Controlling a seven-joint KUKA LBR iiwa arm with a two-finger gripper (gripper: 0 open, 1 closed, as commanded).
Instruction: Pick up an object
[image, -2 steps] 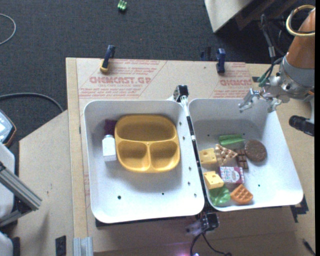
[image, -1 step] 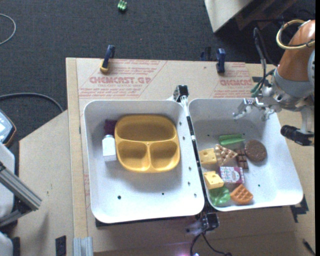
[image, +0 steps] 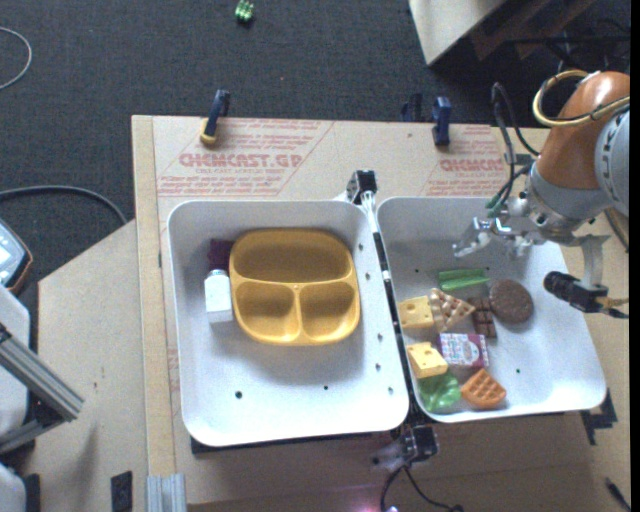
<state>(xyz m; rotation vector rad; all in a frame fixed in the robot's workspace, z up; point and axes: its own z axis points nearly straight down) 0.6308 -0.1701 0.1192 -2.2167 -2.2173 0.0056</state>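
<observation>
Two white bins sit side by side on the bench. The left bin (image: 200, 400) bears a yellow tray (image: 294, 286) with a small white bottle (image: 218, 295) touching its left edge. The right bin (image: 560, 370) holds the pickable toys in a tight cluster: a green piece (image: 462, 278), a brown disc (image: 511, 301), two cheese wedges (image: 417, 313) (image: 427, 359), a pink-and-white packet (image: 463, 350), a waffle (image: 482, 389) and a green lump (image: 442, 396).

The gripper (image: 487, 238) hangs over the far part of the right bin, just above and behind the green piece, with nothing seen between its fingers; whether they are apart or together cannot be told at this slant.

Likely failure modes:
- Crowding: the toys touch or nearly touch, so a descent into the cluster may land a finger on a neighbour and push things aside rather than straddle one.
- Flat shapes: the disc and waffle lie low, and fingers may close above them or skid off.
- Smooth, sloped faces: a wedge may squirt out under a squeeze.
- Wall proximity: a descent near the bin's far rim risks a collision.

The green piece, nearest and at the cluster's edge, looks the safest target.
</observation>
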